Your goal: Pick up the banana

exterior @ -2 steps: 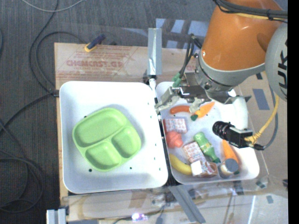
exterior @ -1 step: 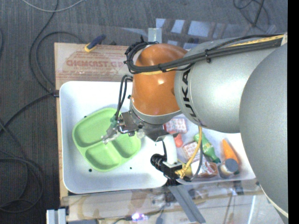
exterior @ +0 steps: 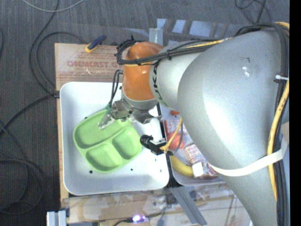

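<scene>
**Fingers over the green tray, banana off to the right**

On the far left I see dark carpet with thin cables (exterior: 28, 112) lying on it. Next comes the surface (exterior: 89, 62), a brown board with red letters, and a small blue and yellow tool (exterior: 95, 42) lies at its top edge, up and to the left of the fingers.

The left white bin (exterior: 75, 173) sits on that board. Inside it is a green tray (exterior: 109, 144) with three hollow parts. It lies at a slant, right under the fingers and a bit below them.

The fingers (exterior: 107, 119) point down and left at the top edge of the green tray. They look very close to the tray's rim. They are small and partly blurred here, so I cannot tell if they are spread apart or pressed together. I see nothing held between them.

Just right of the fingers is the orange band (exterior: 138, 76) of the arm, and a black cable plug (exterior: 149, 143) hangs below it, over the bin's right side.

The banana (exterior: 181, 166) is well to the right of the fingers and lower down. It lies in the right white bin (exterior: 176, 179), mostly hidden under the arm. I see only a yellow curved part. A red and white packet (exterior: 194, 153) lies just beside it.

The big grey arm (exterior: 235, 107) covers the rest of the right side.
</scene>
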`<state>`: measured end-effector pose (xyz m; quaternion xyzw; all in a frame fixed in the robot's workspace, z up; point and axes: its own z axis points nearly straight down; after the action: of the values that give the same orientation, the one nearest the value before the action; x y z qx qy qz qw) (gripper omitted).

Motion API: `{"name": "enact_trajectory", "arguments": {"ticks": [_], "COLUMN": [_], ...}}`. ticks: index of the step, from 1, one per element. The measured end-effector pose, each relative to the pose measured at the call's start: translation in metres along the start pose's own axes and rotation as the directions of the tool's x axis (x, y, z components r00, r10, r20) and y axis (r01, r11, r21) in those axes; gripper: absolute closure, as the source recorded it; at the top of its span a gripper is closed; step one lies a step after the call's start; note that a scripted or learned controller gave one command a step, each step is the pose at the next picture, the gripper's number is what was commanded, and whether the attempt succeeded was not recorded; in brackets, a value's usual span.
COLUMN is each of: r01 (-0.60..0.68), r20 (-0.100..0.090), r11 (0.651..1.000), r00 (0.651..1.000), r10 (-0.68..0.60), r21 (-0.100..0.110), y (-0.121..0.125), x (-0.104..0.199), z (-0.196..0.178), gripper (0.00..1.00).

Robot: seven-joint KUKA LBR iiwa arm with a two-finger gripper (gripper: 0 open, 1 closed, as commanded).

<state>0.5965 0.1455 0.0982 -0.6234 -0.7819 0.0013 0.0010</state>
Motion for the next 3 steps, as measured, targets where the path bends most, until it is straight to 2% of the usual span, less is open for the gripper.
{"name": "enact_trajectory", "arguments": {"ticks": [1, 2, 3], "r01": [0.063, 0.266, 0.126], "r20": [0.010, 0.009, 0.008], "r11": [0.998, 0.963, 0.992], "r00": [0.998, 0.964, 0.992], "r10": [-0.063, -0.266, -0.126], "r21": [-0.027, -0.038, -0.013], "y": [-0.033, -0.079, 0.003], "x": [0.015, -0.013, 0.034], "z": [0.005, 0.004, 0.008], "gripper": [0.00, 0.00, 0.00]}}
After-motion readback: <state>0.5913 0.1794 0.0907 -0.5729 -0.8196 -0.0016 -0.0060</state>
